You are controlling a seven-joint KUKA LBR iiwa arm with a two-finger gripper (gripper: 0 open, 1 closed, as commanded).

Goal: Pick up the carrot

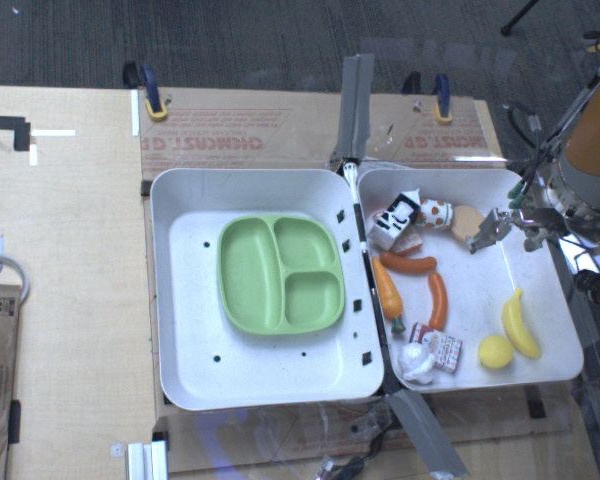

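Observation:
The carrot [387,290] is orange with a small green tip and lies lengthwise along the left wall of the right bin [565,313], close to the divider. My gripper [507,237] hangs over the upper right part of that bin, well to the right of the carrot and apart from it. Its fingers [483,235] stand open with nothing between them.
Two orange-red sausages [408,263] [437,298] lie just right of the carrot. A black-and-white toy [395,218], a spotted piece [436,213] and a tan piece [466,223] sit at the back. A banana [521,325], lemon [495,352], packet [445,349] and white wad [417,361] lie in front. A green divided plate [280,273] fills the left bin [180,298].

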